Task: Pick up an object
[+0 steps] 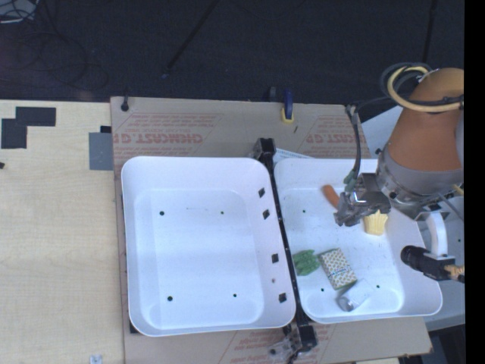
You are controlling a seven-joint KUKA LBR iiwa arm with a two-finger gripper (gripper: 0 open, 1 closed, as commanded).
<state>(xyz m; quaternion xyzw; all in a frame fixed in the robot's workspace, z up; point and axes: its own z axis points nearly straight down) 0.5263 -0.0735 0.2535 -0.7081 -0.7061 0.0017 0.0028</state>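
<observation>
Metal two-finger gripper (353,212) low in right white bin (394,305), between orange carrot-shaped piece (331,196) and pale yellow block (375,222); likely lining up a grab. Whether it grips anything, cannot tell.

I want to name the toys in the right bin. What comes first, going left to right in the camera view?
Green leaf → orange carrot → checkered block → yellow piece.

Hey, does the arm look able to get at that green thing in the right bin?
Probably yes. The green thing lies uncovered near the right bin's left wall, beside the patterned box, with the pincer close above.
</observation>
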